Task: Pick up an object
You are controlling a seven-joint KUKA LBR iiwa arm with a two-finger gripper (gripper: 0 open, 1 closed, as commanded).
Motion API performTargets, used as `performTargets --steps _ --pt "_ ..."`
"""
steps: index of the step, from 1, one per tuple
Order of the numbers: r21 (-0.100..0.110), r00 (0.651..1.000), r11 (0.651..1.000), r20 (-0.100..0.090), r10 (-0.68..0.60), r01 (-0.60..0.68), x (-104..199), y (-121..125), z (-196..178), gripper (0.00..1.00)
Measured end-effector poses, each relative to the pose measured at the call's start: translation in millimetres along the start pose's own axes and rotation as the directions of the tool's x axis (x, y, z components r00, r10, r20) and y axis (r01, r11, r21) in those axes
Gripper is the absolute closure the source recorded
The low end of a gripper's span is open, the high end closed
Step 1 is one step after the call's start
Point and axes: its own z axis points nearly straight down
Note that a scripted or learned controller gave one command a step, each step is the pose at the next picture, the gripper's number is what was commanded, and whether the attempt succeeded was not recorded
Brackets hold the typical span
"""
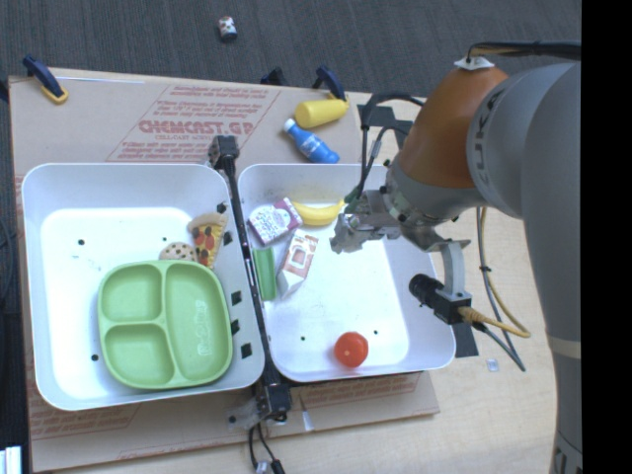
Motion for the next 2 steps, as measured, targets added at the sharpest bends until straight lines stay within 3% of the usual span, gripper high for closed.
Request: performTargets --steps 1,2 --pt "0.004 1.000 1.000 0.001 -0.002 0.002 8 13 44 1.00" --pt "0.004 1.000 1.000 0.001 -0.003 0.003 88 2 23 1.00"
